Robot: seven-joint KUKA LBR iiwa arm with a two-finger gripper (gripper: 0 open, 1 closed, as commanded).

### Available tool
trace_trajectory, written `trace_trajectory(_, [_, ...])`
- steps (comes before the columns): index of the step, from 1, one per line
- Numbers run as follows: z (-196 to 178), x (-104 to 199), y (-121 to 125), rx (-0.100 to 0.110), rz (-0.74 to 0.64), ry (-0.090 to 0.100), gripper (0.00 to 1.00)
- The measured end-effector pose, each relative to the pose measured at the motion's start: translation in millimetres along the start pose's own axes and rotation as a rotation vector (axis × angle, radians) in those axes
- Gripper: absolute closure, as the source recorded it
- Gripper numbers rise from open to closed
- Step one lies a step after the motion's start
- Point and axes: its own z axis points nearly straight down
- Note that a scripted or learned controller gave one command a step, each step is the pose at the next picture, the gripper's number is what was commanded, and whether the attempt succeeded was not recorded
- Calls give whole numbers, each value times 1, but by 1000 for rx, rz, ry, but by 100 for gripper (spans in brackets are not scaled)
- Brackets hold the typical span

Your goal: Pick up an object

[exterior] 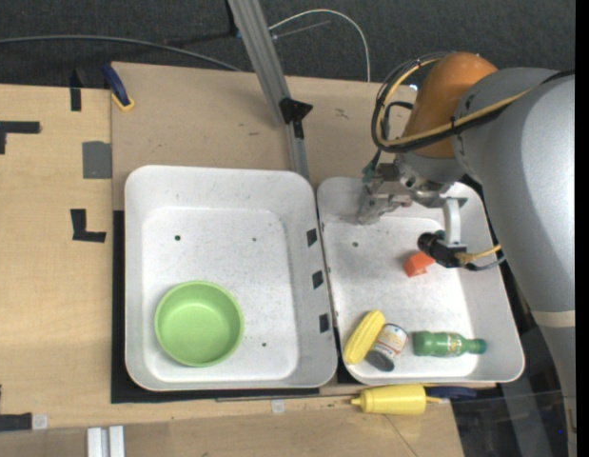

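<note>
The hand (370, 201) is lowered over the far left corner of the right bin (484, 350); whether it is spread cannot be told. An orange block (418, 264) lies mid-bin. A corn cob (363, 337), can (387, 345) and green bottle (446, 345) are lined along the near edge. A green bowl (199, 324) sits in the left bin (142, 255).

Robotics lab: plywood bench (208, 122) with tape marks, two white bins (218, 184), loose cables (318, 22), metal pole (261, 46).
</note>
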Motion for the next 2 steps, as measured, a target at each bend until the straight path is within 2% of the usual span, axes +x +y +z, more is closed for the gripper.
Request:
trace_trajectory(1, [-60,-7,-1,-7,3,0,100])
trace_trajectory(2, [-103,-5,2,-6,2,0,100])
